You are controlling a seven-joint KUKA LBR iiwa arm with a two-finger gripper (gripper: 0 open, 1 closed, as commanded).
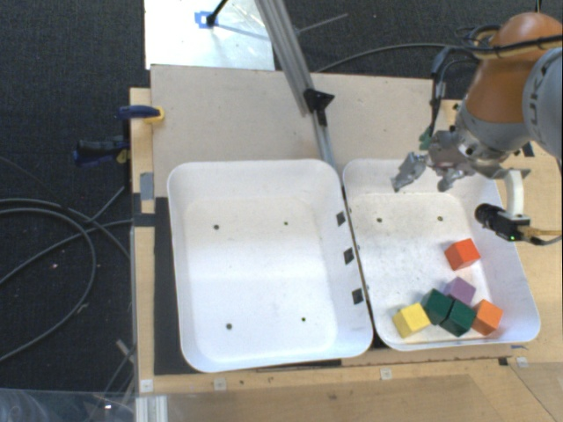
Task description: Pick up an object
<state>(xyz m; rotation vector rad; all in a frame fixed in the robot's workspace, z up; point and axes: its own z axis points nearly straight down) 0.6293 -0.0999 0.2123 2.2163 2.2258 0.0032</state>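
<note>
At the lower right of the frame, six blocks crowd the near corner of the right bin (387, 262): a yellow block (411, 319), two green blocks (447, 310), a purple block (460, 289) and an orange block (487, 316) touch in a clump, likely awkward to grasp singly. A second orange block (462, 254) sits apart, the easiest target. The left bin (189, 236) lies beside. Farther up, the gripper (428, 176) hangs over the bin's far rim, fingers spread wide, carrying nothing.

Arm (519, 77) cut off by right edge; dark green blocks (447, 311) partly overlapping, split between them too small to tell.
</note>
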